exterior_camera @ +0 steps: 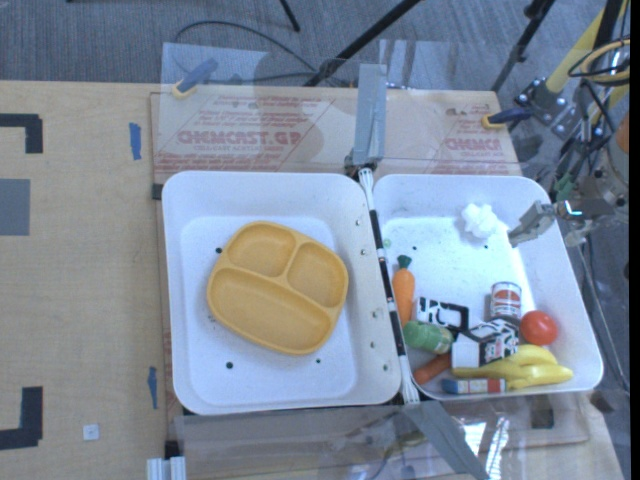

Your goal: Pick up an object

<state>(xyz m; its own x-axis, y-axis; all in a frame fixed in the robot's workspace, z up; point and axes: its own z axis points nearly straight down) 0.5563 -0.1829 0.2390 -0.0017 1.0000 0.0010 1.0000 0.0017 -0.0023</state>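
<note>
The bench (80,268) is bare tan board on the left, with black corner marks and a few bits of blue tape. Next comes the left bin (190,208), and in it lies a yellow divided plate (278,286), three sections, turned at a slant and sitting near the bin's middle. A grey post (370,113) stands behind the seam where the two bins meet.

The right bin (440,193) carries everything else, mostly crowded toward its near edge. Hard against its left wall a toy carrot (403,290) lies with its green top pointing away from me. Just below it is a green vegetable (428,337), and below that a reddish piece (432,369) I can't identify. A black-and-white card (443,314) sits beside the carrot, with a small black-and-white box (487,345) to its right. A small can (506,300) with a red label stands upright there, a red tomato (539,326) just beside it. A yellow banana (525,366) lies along the near rim, with a marker-like stick (475,385) touching it. Apart from these, toward the far corner, sits a crumpled white wad (480,220).

The claw (530,225) hangs over the bin's right edge, close to the white wad, holding nothing I can see; whether its fingers are spread or closed I cannot tell.
</note>
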